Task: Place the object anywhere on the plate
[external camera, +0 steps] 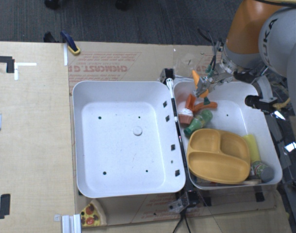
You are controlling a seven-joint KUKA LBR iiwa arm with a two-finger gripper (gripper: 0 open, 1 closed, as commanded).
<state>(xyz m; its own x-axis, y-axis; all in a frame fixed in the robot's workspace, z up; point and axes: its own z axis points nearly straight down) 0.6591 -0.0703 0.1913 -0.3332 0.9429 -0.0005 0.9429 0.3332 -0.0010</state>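
A yellow divided plate (pixel 218 155) lies in the front half of the right bin (pixel 235 108). My gripper (pixel 203 87) hangs over that bin's back left corner, above a cluster of toy foods. A small orange piece (pixel 195 75) sits right against the gripper's left side; whether it is held is unclear. Just below lie an orange carrot-like piece (pixel 190 102), a second orange piece (pixel 206 106), a red-and-white item (pixel 186 114) and a green item (pixel 198 122), which touches the plate's back left edge.
A yellow item (pixel 252 147) and a grey-green can (pixel 262 170) lie along the plate's right side. The left bin (pixel 90 130) stands beside it. A toy pizza slice (pixel 91 215) lies on the bench in front. Black cabling (pixel 264 103) crosses the right bin's far right edge.
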